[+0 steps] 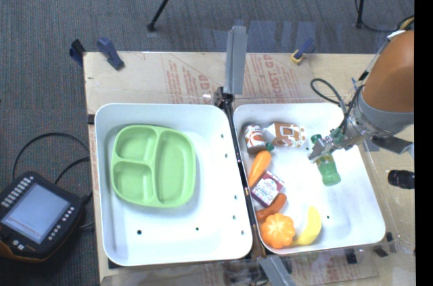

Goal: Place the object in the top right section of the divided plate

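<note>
**Pincer over the green bottle in the right bin**

The two-finger pincer [323, 151] sits at the neck of the small green plastic bottle [329, 172] near the right bin's [369, 207] right edge; whether it grips cannot be told. The bottle looks light, stiff and slick: best taken at the neck. One green divided plate [154, 165] in the left bin [169, 237]. Also: one carrot, one orange, one banana.

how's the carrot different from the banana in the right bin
The carrot is orange with a green top; the banana is yellow. The carrot is straight and tapered, lying against the bin's left wall; the banana is curved, near the front edge beside the orange fruit. Both are toy foods in the right bin.
</note>
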`<state>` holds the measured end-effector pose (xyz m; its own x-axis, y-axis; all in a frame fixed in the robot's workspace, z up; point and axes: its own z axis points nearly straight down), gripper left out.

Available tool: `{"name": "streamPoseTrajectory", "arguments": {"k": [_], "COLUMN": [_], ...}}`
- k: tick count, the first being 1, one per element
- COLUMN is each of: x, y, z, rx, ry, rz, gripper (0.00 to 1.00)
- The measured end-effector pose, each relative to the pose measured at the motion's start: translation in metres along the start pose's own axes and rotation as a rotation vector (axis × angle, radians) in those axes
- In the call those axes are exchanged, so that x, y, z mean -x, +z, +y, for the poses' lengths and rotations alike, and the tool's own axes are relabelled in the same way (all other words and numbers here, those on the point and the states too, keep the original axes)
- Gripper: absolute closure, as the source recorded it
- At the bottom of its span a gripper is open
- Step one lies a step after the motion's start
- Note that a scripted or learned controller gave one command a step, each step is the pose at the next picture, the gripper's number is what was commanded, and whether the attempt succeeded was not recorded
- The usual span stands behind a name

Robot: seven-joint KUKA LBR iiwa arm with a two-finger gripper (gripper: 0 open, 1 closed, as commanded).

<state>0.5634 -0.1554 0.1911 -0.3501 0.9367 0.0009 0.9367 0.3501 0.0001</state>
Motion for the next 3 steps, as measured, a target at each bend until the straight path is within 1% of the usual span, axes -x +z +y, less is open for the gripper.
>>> {"name": "streamPoseTrajectory", "arguments": {"k": [1,2,3], "x": [0.017,0.021,-0.007], "y": [-0.013,-0.196,-0.239], "z": [-0.014,-0.032,-0.061], "rx": [0.001,0.0,-0.002], "ry": [-0.064,0.047,0.259], "rz": [-0.002,-0.002,-0.001], "gripper": [1.0,1.0,1.0]}}
